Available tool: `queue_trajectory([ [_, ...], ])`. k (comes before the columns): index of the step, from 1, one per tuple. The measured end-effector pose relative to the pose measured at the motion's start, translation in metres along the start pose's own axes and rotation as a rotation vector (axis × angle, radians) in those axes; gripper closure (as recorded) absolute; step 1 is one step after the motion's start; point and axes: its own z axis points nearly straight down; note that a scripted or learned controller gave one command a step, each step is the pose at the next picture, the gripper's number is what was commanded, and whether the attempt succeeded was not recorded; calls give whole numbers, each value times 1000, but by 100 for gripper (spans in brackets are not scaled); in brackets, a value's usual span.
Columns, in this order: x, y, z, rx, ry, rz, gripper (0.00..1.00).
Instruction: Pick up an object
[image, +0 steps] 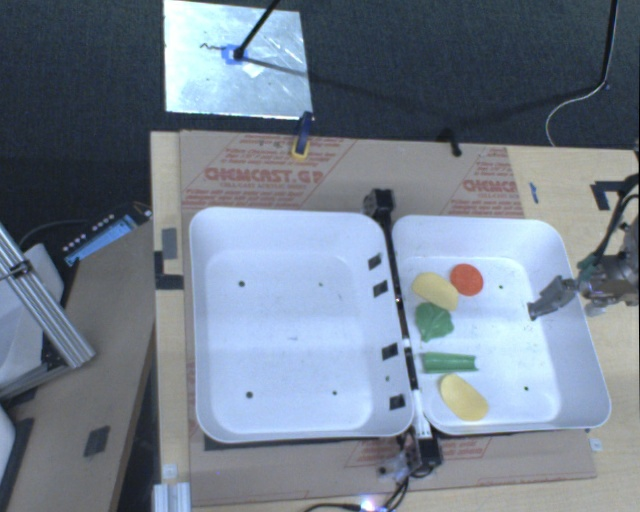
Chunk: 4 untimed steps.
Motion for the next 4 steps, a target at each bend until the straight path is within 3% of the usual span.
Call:
queue_trajectory([
  [1,24,-9,179,12,5,0,0],
  [2,-15,63,183,-6,-3,-2,0],
  [3,-5,182,181,-13,-3,-8,0],
  [4,35,138,182,-1,1,-4,0],
])
